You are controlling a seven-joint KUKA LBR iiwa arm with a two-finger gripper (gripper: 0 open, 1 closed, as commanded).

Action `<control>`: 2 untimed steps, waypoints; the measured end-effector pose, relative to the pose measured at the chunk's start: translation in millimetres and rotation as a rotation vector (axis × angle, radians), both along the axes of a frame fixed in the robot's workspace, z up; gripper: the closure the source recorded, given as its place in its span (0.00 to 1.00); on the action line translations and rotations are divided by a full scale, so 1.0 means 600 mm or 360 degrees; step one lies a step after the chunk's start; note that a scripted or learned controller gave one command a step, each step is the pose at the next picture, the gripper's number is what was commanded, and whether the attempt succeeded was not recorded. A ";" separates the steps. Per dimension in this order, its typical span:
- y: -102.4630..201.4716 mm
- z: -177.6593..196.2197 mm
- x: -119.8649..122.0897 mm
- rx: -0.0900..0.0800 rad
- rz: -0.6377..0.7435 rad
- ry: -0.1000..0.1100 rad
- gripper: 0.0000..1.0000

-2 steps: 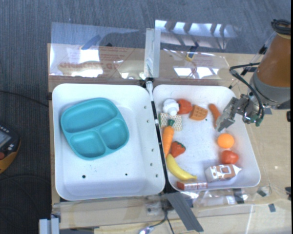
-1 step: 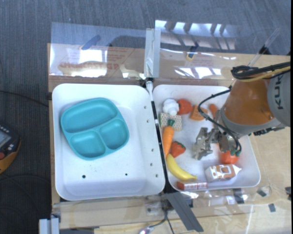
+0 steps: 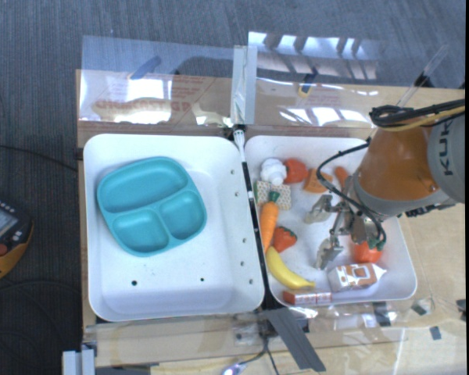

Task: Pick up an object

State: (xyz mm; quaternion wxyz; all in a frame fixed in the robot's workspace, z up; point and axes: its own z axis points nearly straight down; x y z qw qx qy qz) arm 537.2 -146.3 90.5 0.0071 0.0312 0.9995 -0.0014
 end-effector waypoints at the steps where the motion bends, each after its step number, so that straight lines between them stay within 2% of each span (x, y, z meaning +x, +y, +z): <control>1: 0.037 -0.001 0.096 0.0009 -0.0556 0.0002 0.00; 2: 0.049 0.001 0.163 -0.0020 -0.0723 0.0081 0.00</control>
